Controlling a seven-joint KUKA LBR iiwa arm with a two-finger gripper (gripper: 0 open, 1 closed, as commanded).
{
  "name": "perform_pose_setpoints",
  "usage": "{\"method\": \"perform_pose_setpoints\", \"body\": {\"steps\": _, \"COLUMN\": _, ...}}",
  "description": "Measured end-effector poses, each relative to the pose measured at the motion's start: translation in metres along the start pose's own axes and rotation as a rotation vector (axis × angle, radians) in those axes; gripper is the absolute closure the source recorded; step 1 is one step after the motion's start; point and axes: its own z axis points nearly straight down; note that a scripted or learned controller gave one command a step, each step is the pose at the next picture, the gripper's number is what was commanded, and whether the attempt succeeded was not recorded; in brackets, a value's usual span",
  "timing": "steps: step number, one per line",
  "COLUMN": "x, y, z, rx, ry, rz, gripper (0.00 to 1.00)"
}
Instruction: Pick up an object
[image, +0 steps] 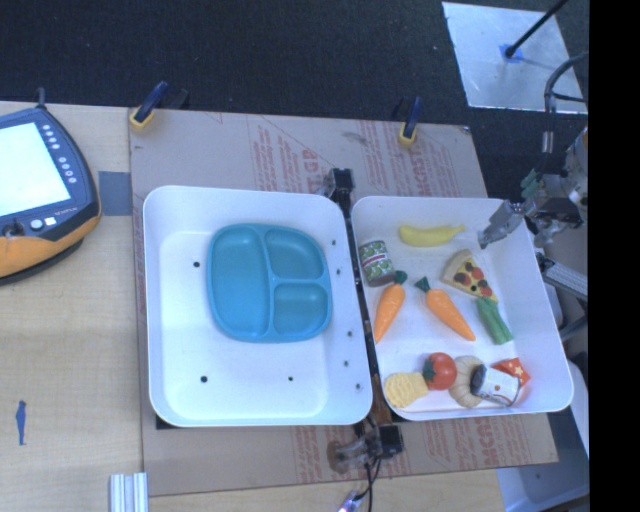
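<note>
Pizza slice (469, 274) in right bin (545, 300), end effector (495, 227) hovering above-right, grip state unclear

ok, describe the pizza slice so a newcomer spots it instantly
Look in the right bin, upper right part, below the banana. The pizza slice is a tan wedge with red spots, lying just above the green stick; the only triangular piece there.

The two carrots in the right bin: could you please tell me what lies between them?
In the camera view, bare white bin floor separates the left carrot from the right carrot.
</note>
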Motion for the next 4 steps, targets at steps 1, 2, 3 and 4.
{"method": "perform_pose_setpoints", "body": {"steps": 1, "x": 0.040, "y": -0.029, "z": 0.140, "rx": 0.005, "ry": 0.001, "rz": 0.000, "gripper": 0.00}}
{"method": "perform_pose_setpoints", "body": {"steps": 2, "x": 0.038, "y": -0.028, "z": 0.128, "rx": 0.003, "ry": -0.002, "rz": -0.002, "gripper": 1.00}}
{"method": "perform_pose_setpoints", "body": {"steps": 3, "x": 0.038, "y": -0.028, "z": 0.128, "rx": 0.003, "ry": -0.002, "rz": -0.002, "gripper": 0.00}}
{"method": "perform_pose_setpoints", "body": {"steps": 4, "x": 0.037, "y": -0.028, "z": 0.118, "rx": 0.003, "ry": -0.004, "rz": -0.003, "gripper": 1.00}}
